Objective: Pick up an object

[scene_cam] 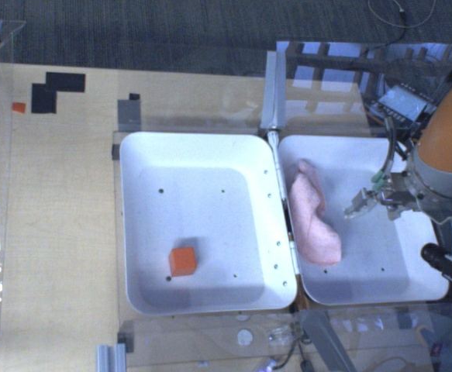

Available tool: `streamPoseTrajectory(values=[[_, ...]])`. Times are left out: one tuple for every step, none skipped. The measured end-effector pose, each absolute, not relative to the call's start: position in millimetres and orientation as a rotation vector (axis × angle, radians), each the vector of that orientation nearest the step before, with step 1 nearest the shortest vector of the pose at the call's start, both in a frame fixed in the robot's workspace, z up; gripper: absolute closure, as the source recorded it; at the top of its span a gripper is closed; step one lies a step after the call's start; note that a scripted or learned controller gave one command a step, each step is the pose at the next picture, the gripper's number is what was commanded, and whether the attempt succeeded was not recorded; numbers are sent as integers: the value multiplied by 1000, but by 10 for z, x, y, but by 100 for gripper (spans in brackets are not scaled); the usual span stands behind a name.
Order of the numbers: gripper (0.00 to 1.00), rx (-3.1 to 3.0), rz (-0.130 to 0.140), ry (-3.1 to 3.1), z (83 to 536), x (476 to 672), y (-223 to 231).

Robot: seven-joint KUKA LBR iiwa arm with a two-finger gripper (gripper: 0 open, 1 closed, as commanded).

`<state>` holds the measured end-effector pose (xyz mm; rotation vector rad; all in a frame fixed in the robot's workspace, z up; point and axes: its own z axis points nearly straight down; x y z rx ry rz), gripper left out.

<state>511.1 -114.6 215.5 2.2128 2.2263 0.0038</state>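
Currently, two shallow white plastic bins sit side by side on the pale wood bench [55, 231]; the divider seam between them serves as the landmark below. Left bin [144, 285]: one small orange cube-shaped block [183, 261] rests on the floor, well to the left of the seam and towards the near edge. Right bin [412, 289]: a soft pink elongated cloth bundle [311, 223] lies lengthwise just to the right of the seam, its narrow end pointing towards the far wall, its wider end towards the near wall.

Grey arm with orange band [450, 142] enters over the right bin's far-from-seam side. Two-finger metal gripper [359, 206] hangs above the bin floor, to the right of the pink bundle and apart from it. Fingers point towards the seam; nothing is visible between them. Whether they are spread or pressed together cannot be told at this resolution.
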Motion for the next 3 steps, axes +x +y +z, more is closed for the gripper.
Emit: streamPoseTrajectory(values=[[0, 2102, 4, 2331, 1374, 5195, -923], [0, 1892, 15, 2490, 931, 5597, -897], [0, 1962, 16, 2433, 930, 6456, -1055]])
